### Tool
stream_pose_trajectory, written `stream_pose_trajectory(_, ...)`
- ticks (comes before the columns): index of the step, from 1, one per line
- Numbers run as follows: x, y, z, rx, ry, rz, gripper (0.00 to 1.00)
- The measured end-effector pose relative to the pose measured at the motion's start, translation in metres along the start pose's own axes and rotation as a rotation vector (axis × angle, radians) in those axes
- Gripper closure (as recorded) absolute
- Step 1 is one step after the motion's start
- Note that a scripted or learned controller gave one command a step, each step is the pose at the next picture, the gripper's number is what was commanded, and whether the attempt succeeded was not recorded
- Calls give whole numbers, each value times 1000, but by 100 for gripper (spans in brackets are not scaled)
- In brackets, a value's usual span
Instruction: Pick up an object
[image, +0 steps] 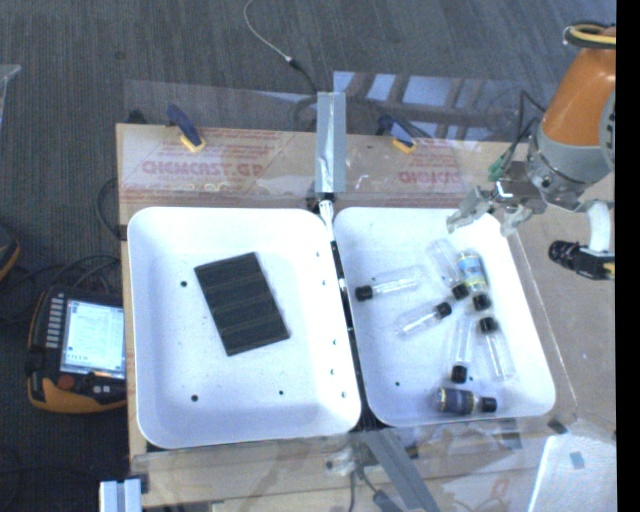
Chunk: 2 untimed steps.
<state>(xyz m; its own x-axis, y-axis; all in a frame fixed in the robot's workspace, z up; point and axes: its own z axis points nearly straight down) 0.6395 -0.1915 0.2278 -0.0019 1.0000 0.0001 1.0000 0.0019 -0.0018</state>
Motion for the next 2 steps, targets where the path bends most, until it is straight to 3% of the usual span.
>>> stream_pose_trajectory(1,-24,-26,113,1,0,-12,0)
stream_pose_trajectory(2,-22,-26,136,-11,8,-38,0)
